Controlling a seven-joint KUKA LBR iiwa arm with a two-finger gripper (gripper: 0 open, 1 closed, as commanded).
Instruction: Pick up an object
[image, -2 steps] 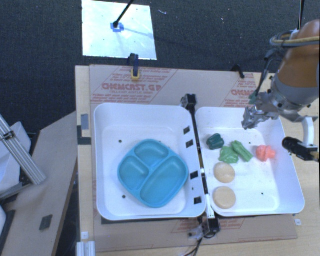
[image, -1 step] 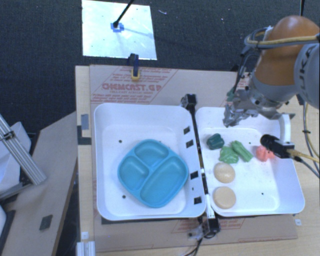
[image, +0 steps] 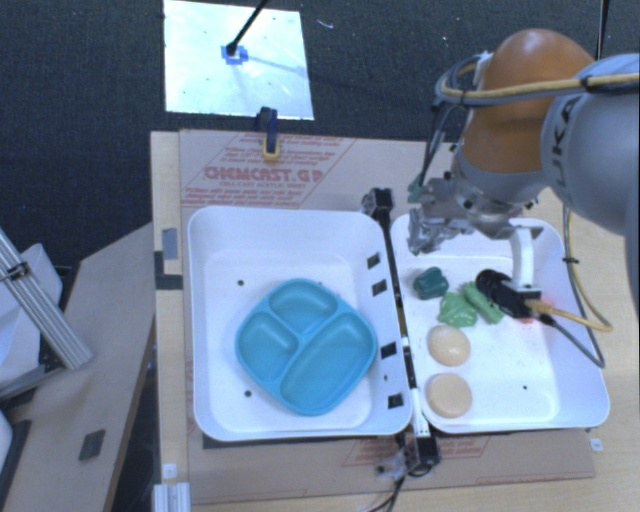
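camera view — claw (image: 427, 240) near dark green piece (image: 431, 283) — apart

The arm (image: 590, 110) runs off the picture's right edge, its bulk covering the right bin's (image: 520, 400) far rim; the gripper (image: 428, 238) is a blur at that bin's far left corner.

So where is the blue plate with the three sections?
The blue divided plastic plate lies flat in the shallow white bin on the camera view's left, near its middle.
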